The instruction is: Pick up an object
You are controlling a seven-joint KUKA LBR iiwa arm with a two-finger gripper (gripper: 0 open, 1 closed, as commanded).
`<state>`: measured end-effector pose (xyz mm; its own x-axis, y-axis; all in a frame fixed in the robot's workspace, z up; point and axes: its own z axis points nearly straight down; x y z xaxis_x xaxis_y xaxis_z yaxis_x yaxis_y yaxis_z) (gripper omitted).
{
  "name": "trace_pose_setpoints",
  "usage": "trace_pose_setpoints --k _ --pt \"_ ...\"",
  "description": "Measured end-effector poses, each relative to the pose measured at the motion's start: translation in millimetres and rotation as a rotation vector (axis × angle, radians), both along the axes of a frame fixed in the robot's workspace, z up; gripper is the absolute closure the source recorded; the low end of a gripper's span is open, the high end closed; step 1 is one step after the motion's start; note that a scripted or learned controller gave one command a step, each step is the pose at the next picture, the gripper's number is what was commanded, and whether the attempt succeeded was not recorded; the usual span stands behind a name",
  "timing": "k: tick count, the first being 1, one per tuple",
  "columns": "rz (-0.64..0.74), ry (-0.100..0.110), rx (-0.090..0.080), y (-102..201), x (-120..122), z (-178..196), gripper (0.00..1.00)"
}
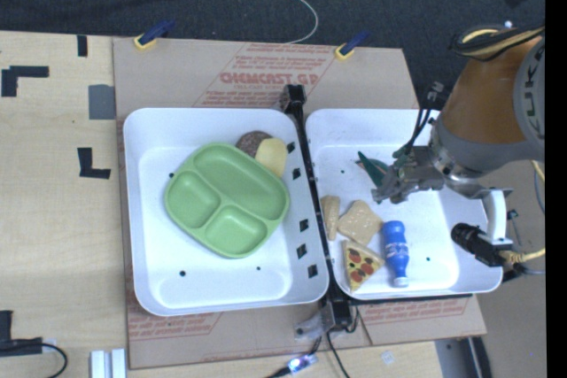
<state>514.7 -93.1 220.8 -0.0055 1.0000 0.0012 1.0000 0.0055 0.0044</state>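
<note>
Camera view, near to far. Nearest in the right bin (461, 283): a blue bottle (395, 252) with a white cap, smooth plastic, long axis running near-far with the cap at the far end. Just left of it a toy pizza slice (359, 266), flat wedge, point toward the near edge. Just beyond these, a tan toast-shaped piece (358, 222), flat and squarish, and a pale narrow piece (330, 215) close against the bin's left wall.

Farther in, the tool (388, 188) hangs low over the right bin's middle, with a dark green object (368, 163) at its far-left side. Tool state: cannot tell from this angle; the tip is a dark cluster, and I cannot see whether the green object is touching it.

Key relation: the bottle lies just near of the tool, slightly right; the toast piece lies near and left. My judgement: the bottle is the closest graspable item, and closing across its short axis would suit its round body best.

Left bin (142, 217): a light green divided tray (226, 199), matte plastic with three compartments, set at a tilt. At its far-right corner, a pale yellow rounded piece (272, 157) touches a brown round one (252, 142).

Table (53, 217): light wood, cardboard under the bins.
</note>
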Motion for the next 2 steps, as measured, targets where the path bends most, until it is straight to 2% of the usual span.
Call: trace_pose_setpoints --k 1,2 --pt "0.002 -0.001 0.0 50 -27 78 1.0" --pt "0.008 -0.011 0.003 142 -30 216 1.0"
